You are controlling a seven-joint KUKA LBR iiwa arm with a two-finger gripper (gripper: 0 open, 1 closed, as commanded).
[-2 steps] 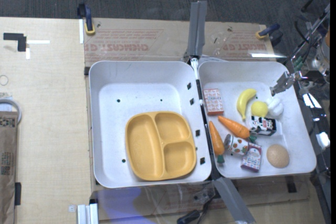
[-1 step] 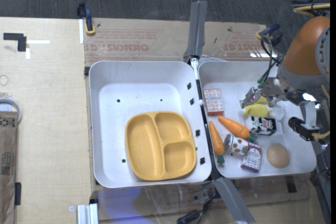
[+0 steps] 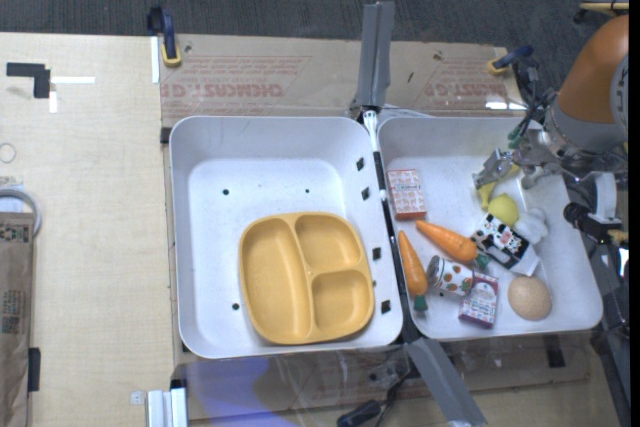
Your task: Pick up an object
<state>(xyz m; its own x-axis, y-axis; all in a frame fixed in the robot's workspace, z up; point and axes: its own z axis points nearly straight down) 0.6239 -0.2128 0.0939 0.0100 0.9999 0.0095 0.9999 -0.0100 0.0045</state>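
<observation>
The arm point(image 3: 598, 75) is reaching in over the right bin's point(image 3: 440, 137) far right corner, and its gripper point(image 3: 520, 163) is hanging low there, just above a yellow-green piece point(image 3: 489, 172) near the bin's right rim — whether it is spread or pinching anything I cannot tell, since the metal parts are blurring together. Just below it a yellow lemon point(image 3: 504, 209) is lying beside a black-and-white packet point(image 3: 503, 242). Two carrots are resting toward the bin's middle — one point(image 3: 447, 239) slanting across, the other point(image 3: 411, 263) lying along the left wall. A small red-patterned box point(image 3: 407, 192) is sitting near the left wall, further back. At the near edge a little can point(image 3: 451, 278), a pink packet point(image 3: 480, 300) and a tan egg point(image 3: 529, 297) are lying close together. The left bin point(image 3: 200, 165) is holding a yellow divided plate point(image 3: 305, 275) toward its near right corner.
</observation>
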